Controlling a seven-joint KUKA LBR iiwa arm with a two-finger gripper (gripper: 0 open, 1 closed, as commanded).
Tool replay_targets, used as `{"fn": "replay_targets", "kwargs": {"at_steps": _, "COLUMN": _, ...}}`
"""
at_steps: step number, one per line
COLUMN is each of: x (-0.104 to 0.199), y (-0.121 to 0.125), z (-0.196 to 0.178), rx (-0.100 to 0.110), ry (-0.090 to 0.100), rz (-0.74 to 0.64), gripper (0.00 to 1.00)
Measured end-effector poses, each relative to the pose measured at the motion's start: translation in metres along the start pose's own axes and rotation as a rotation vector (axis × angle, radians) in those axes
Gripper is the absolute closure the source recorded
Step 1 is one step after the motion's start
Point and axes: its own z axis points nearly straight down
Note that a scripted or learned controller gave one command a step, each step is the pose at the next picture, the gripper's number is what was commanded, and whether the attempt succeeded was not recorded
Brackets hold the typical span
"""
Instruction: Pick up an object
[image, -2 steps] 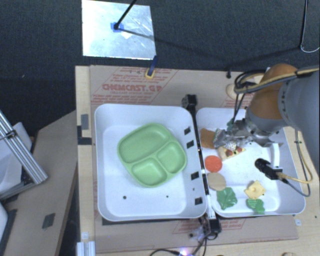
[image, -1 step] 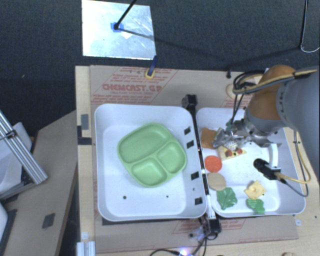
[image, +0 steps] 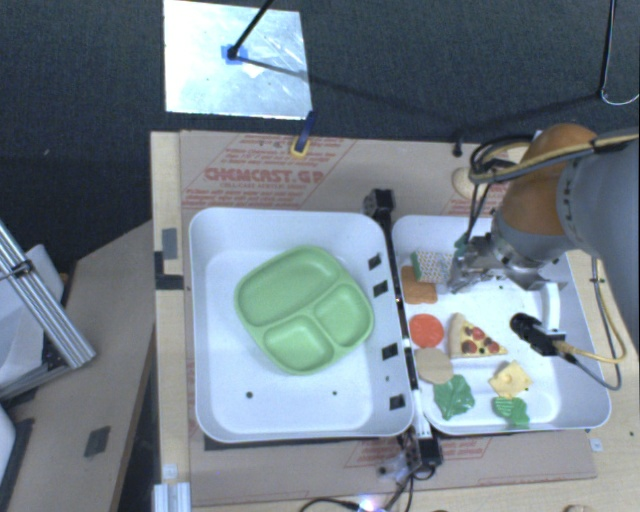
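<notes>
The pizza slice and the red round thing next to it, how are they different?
The pizza slice is a triangle; the red round piece is a circle. The pizza slice is yellow with small red spots and a pale crust edge; the red round piece is one plain colour. The pizza slice looks larger, and it lies to the right of the red round piece. Both are flat toy foods lying in the right bin, close together near its middle.

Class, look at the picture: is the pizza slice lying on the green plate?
No. The pizza slice lies in the right bin among other toy foods, while the green plate sits in the left bin.
</notes>
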Motion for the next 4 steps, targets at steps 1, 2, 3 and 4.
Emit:
{"fn": "replay_targets", "kwargs": {"at_steps": 1, "x": -0.008, "y": -0.005, "z": -0.053, "rx": 0.002, "ry": 0.0, "rz": 0.002, "gripper": 1.0}}
{"fn": "replay_targets", "kwargs": {"at_steps": 2, "x": -0.007, "y": -0.013, "z": -0.112, "rx": 0.002, "ry": 0.0, "rz": -0.002, "gripper": 1.0}}
{"fn": "replay_targets", "kwargs": {"at_steps": 3, "x": -0.007, "y": -0.012, "z": -0.128, "rx": 0.004, "ry": 0.001, "rz": -0.002, "gripper": 1.0}}
{"fn": "replay_targets", "kwargs": {"at_steps": 4, "x": 0.02, "y": -0.053, "z": -0.139, "rx": 0.007, "ry": 0.002, "rz": -0.004, "gripper": 1.0}}
